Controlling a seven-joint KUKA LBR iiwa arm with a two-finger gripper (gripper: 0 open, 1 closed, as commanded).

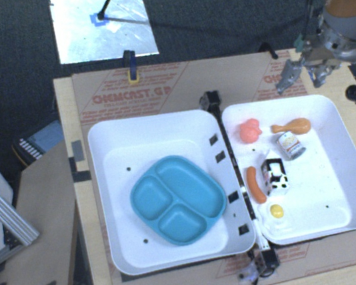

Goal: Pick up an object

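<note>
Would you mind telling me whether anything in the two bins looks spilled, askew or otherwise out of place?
Nothing stands out. The blue tray lies flat in the left bin. The right bin holds toy foods lying loose: a pink piece, drumstick, can, sausage and fried egg, all inside the walls.

Right bin: pink lump (250,131), drumstick (292,127), small can (291,145), sausage (256,184), black-white cow (276,175), fried egg (276,211)

The arm (344,2) is cut off by the right and far edges above its orange band. The label on the small can (291,145) in the right bin (354,163) is too small to read. The cables (254,274) at the near edge of the surface (154,81) are too blurred to tell apart.
</note>
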